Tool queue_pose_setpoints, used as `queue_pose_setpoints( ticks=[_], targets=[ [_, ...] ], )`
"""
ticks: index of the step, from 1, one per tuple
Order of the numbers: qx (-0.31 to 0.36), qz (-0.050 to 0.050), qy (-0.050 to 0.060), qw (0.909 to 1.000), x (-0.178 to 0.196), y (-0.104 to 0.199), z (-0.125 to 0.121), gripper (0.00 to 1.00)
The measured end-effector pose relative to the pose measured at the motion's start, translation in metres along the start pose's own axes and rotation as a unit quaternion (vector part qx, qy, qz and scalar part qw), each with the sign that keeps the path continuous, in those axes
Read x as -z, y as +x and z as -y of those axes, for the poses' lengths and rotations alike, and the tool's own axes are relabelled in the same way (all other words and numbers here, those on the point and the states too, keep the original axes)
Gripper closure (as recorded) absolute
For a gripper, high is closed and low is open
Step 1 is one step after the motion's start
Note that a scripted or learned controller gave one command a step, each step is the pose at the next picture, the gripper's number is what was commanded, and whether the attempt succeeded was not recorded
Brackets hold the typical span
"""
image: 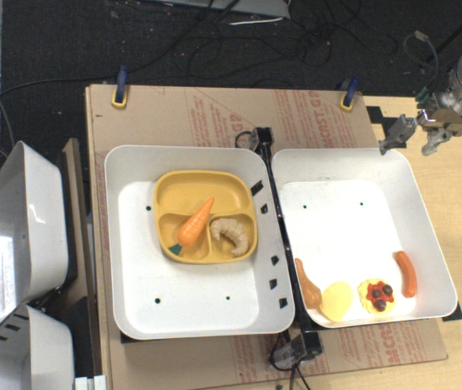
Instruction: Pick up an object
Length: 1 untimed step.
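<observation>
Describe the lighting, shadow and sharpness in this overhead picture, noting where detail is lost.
In the camera view, light is even and soft; the white bins look bright but not blown out. The yellow plate and carrot are fairly sharp, casting only faint shadows. The dark floor swallows cable detail. The gripper, near the right edge, is small and slightly soft.

Both bins — the left bin (pixel 133 299) and the right bin (pixel 425 218) — looked like smooth white plastic with a faint sheen. The yellow plate (pixel 170 193) seemed matt plastic, and the carrot (pixel 196 223) on it glossy, like moulded plastic. The board (pixel 206 112) under the bins looked like rough, matt brown cardboard — printed in red. The gripper (pixel 416 134) looked like dull grey metal.
</observation>
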<state>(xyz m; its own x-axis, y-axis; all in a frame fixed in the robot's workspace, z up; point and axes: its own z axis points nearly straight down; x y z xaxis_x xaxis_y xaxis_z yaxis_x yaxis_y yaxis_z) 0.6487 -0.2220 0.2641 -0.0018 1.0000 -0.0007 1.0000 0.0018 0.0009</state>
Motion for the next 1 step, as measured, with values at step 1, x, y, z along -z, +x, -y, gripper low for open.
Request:
queue_pose_setpoints(
  ticks=[1],
  targets=[
    [0.001,-0.001,0.002,1.0000,-0.0500,0.0092,-0.0040,0.00]
  ],
)
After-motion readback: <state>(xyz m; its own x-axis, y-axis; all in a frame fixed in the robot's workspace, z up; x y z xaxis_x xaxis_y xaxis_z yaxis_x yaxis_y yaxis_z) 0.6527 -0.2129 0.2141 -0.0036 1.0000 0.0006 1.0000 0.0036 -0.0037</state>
